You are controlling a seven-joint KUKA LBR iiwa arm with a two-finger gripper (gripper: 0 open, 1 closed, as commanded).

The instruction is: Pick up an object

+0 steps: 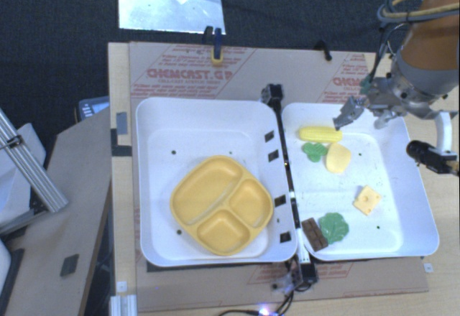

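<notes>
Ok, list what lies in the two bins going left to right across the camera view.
Yellow divided tray in the left bin → brown block → yellow corn cob → yellow cheese wedge in the right bin. The green pieces and the pale yellow piece overlap these in order, so I leave them out.

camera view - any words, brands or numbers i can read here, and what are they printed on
"CHEMCAST GP": red print on the brown sheet under the bins, clearest at upper left.
The same red print repeats at the sheet's upper right and along its lower edge, too partial or blurred to read.
No readable text on the yellow tray, the white bins or the arm.
</notes>
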